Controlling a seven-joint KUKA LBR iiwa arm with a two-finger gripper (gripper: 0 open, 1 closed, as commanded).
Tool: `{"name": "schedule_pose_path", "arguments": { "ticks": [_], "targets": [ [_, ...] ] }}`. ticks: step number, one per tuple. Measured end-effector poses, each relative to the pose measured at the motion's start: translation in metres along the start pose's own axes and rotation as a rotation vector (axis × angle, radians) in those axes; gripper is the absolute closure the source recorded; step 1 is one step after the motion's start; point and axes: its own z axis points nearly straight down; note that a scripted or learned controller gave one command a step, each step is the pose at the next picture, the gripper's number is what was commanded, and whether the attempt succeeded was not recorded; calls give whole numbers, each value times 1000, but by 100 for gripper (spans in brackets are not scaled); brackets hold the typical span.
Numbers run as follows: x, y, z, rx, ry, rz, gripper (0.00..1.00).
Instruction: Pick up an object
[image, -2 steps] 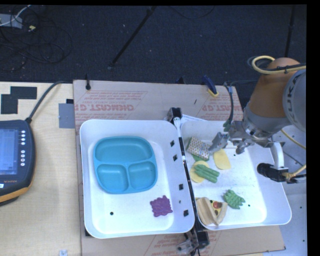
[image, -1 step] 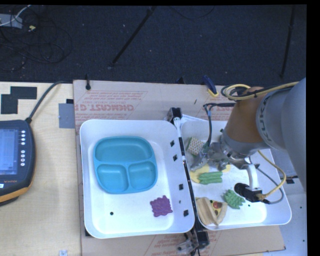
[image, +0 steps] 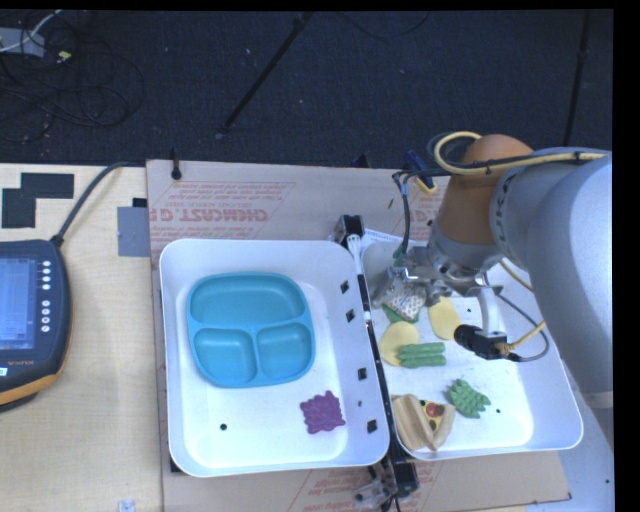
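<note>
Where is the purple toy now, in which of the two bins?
The purple toy lies in the left bin, near its front right corner, just below and to the right of the blue divided plate.

We see a blue three-compartment plastic tray (image: 250, 328) in the left white bin (image: 180, 400), a purple toy grape bunch (image: 322, 411) before it; the right white bin (image: 540, 420) holds a green toy bean pod (image: 421, 354).

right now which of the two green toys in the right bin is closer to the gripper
The long green pod, lying against the yellow pieces just below the gripper. The leafy green toy lies farther down the right bin.
</note>
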Motion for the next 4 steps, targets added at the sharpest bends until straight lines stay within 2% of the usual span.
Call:
{"name": "schedule_pose_path", "arguments": {
  "ticks": [1,2,3,4],
  "targets": [
    [5,-50,0,8,1,6,0],
    [-3,-13,0,1,0,-1,0],
    [4,-91,0,7,2,2,0],
    [-1,-94,-1,3,1,1,0]
  ]
}}
